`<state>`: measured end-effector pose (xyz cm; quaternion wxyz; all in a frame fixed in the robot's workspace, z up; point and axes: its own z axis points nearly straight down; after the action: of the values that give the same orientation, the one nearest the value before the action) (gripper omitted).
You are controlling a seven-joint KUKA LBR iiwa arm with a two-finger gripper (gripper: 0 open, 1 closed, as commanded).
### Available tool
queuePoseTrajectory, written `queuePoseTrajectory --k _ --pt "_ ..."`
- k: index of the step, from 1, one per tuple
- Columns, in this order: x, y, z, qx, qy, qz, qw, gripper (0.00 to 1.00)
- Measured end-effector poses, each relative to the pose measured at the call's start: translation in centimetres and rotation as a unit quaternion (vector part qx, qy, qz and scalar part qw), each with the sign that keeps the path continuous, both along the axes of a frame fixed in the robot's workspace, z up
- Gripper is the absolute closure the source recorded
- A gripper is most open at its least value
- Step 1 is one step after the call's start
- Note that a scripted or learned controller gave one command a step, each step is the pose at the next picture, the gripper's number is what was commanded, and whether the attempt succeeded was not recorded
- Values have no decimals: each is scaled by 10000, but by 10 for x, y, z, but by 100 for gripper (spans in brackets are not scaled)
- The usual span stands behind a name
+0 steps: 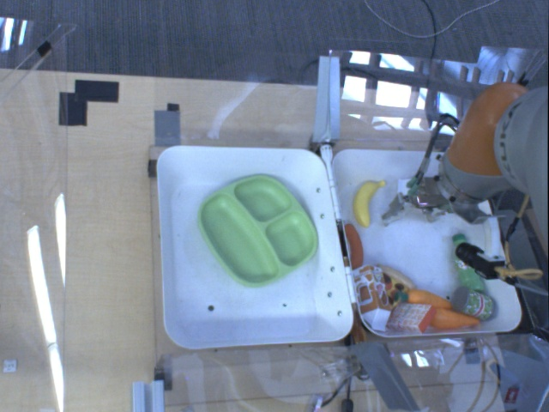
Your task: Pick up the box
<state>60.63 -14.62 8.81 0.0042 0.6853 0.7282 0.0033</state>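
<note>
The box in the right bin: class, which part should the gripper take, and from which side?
Probably from above, across the box's short sides. It lies flat in the right bin's near corner, the bin wall beside it, a carrot and packet crowding its other side. The gripper hangs beside the banana.

A robot lab: a wooden bench (86,230) bears two white bins (184,316) framed by metal brackets (326,93), with black tape marks (86,99) near its far left corner, a loose cable (412,15) over grey carpet (171,24), and a clear screen.
</note>
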Motion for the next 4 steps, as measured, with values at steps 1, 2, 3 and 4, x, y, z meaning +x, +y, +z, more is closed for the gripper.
queuePoseTrajectory --k 1,2,3,4 --pt "-66 -32 1 13 6 4 10000 0" --pt "-28 2 1 2 -9 -78 10000 0" --pt "-34 -41 129 -14 8 732 9973 0" --pt "-73 5 12 -11 23 1689 9856 0"
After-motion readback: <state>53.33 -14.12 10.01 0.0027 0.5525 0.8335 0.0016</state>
